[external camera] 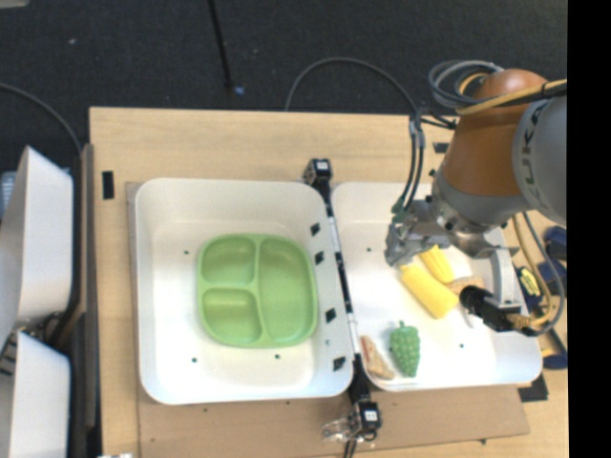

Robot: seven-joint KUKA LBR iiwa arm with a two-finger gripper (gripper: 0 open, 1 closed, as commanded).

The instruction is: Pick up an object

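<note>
Camera view — yellow corn (429,290) just below jaws (412,248), right bin (372,219).

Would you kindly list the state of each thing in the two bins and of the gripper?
green tray: flat in the left bin, compartments bare
yellow object: lying in the right bin, beside the gripper
green grapes: lying in the right bin
tan object: lying by the divider

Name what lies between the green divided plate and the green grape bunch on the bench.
In the camera view, between the green divided plate and the grape bunch lie the two bins' adjoining rims and a small tan item just left of the grapes.
</note>
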